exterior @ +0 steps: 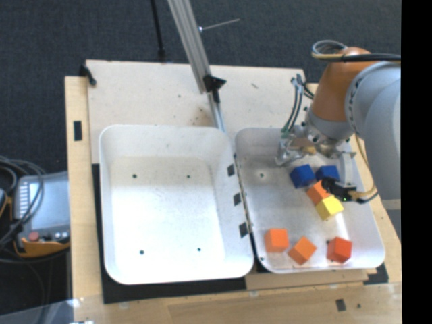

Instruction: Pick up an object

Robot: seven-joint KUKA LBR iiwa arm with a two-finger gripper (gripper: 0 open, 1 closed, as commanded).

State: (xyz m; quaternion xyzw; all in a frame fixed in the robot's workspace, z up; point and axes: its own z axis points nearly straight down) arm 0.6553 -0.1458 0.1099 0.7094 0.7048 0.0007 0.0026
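Blue block (pixel 302 175) lies just beside the jaws (pixel 289 152); their spread I cannot tell.

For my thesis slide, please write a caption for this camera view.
KUKA arm's gripper lowered into the right bin near a blue block, with yellow and orange blocks nearby.

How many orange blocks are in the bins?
3: two orange cubes by the right bin's near wall, one between blue and yellow blocks. The arm may hide more.

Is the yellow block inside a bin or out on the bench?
Inside. The yellow block lies on the floor of the right bin, beside an orange block.
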